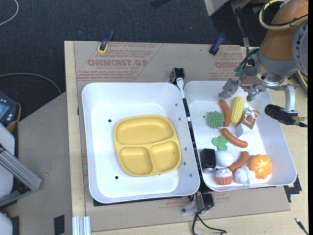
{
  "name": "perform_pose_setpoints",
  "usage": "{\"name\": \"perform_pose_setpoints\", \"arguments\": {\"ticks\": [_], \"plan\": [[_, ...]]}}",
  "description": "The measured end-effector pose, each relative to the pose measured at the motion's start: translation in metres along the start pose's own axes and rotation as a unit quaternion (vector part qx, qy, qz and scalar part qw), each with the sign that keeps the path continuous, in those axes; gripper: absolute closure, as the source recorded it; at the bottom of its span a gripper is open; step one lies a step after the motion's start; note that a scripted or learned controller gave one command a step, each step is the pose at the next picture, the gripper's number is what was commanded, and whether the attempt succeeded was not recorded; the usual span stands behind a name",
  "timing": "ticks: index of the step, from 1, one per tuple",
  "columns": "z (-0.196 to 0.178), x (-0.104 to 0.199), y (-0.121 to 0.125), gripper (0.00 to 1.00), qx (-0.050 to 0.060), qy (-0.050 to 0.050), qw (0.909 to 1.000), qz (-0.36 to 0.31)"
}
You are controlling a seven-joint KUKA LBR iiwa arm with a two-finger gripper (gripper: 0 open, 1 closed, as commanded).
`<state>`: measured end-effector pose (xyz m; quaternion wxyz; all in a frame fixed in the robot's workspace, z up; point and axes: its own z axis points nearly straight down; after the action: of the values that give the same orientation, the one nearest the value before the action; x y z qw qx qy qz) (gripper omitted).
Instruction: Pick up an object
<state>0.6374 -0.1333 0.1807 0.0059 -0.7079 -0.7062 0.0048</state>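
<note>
The left shallow white plastic bin (93,131) carries a yellow three-compartment plastic plate (146,145) lying flat, well apart from the arm and no likely target. The right white bin (281,146) holds the crowd of toy food: a green knobbly toy vegetable (214,119), an orange toy sausage (234,137), a yellow toy corn cob (237,109), a small pink cupcake toy (224,176) and an orange toy pumpkin (260,165). The two-finger gripper (243,88) hangs just above the corn cob with its fingers spread and nothing between them. The pieces near it touch or nearly touch, so my judgement is that a descent could catch two at once, or shove the rounded cob sideways so the fingers meet on nothing. The small box-like toy beside the cob is too small to identify, and the arm's upper part is cut off at the right.
</note>
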Motion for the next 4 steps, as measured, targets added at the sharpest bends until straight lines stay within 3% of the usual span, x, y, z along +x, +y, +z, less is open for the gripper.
{"name": "perform_pose_setpoints", "arguments": {"ticks": [1, 3, 4], "plan": [[-0.010, 0.000, 0.003, 0.00, -0.008, -0.001, 1.0000, -0.001], [0.097, 0.008, 0.011, 0.00, -0.005, 0.000, 1.0000, -0.002], [0.082, 0.008, 0.012, 1.00, -0.008, -0.001, 1.0000, -0.002]]}}
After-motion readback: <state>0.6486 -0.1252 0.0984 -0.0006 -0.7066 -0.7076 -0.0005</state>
